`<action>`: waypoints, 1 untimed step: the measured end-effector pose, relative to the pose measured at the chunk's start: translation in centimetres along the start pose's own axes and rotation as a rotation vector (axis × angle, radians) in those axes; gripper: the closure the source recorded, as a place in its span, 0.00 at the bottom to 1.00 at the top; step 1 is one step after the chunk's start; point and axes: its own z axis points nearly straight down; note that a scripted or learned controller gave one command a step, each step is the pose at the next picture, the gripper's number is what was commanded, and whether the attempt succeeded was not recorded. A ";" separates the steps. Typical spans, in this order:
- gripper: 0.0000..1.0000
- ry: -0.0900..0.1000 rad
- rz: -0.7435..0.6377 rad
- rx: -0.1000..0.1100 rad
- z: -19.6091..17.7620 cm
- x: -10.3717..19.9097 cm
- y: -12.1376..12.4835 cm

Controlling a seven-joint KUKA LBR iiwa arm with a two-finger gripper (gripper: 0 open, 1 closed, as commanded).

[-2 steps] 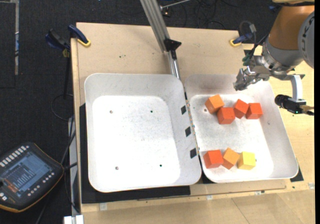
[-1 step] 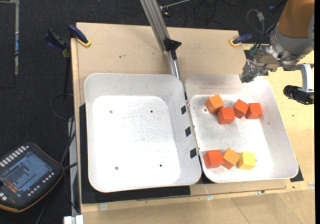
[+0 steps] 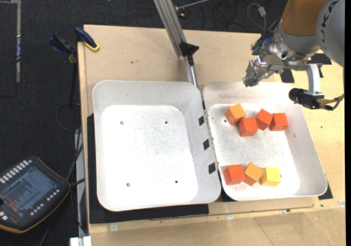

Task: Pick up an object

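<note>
Orange blocks [image 3: 248, 126] in right bin [image 3: 307, 179]; gripper [image 3: 252, 79] above rim.

the arm [image 3: 315, 4] is cut off by the frame's edges at one to two o'clock; the gripper [image 3: 251, 79] is too small and dark to read; a pendant [image 3: 24, 193] at eight o'clock is clipped.
</note>
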 end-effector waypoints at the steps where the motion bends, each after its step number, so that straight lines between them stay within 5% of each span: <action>1: 1.00 0.000 0.000 0.004 1.3 5.3 0.4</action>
